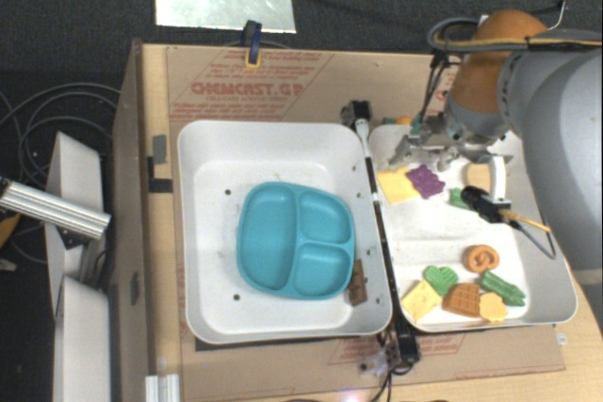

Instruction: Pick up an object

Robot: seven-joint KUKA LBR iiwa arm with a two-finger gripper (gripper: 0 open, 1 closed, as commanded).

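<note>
Where the grey arm reaches in from the right, its gripper hangs low over the far end of the right bin. I cannot tell if the gripper is open or shut (it is too small and blurry to see). I see nothing held in it.

Just below the gripper lie a purple toy and a yellow slice, touching each other. More toy food sits at the near end of this bin: an orange ring, a green leaf, a brown waffle, a long green piece and two small yellow bits.

A blue plate with three parts lies in the left bin. A small brown thing rests by its near right corner.
</note>
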